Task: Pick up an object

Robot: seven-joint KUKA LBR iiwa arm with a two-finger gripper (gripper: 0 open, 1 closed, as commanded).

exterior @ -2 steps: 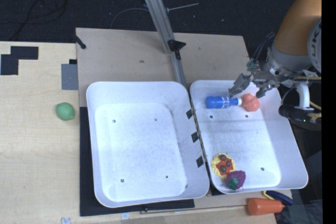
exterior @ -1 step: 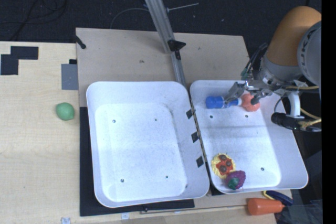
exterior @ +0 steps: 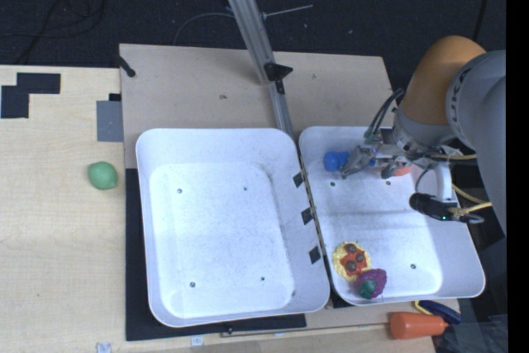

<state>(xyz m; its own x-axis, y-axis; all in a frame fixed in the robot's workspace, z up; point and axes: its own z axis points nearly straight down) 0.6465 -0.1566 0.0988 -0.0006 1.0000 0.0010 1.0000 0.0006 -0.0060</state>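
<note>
The right bin (exterior: 430, 244) holds a small blue object (exterior: 335, 160) near its far left corner. A yellow toy with red spots (exterior: 351, 258) and a purple and green piece (exterior: 372, 283) lie near its front edge. My gripper (exterior: 369, 164) hangs low over the far part of the right bin, just right of the blue object and close to it. Whether it touches the blue object is unclear. A small orange-red bit (exterior: 401, 170) shows right beside the gripper.
The left bin (exterior: 165, 153) sits next to the right one, with black clips (exterior: 307, 215) along the shared edge. A green ball (exterior: 102, 175) rests on the bench to the left. An orange object (exterior: 417, 324) lies outside the right bin's front edge. A metal rail (exterior: 252, 21) slants at the back.
</note>
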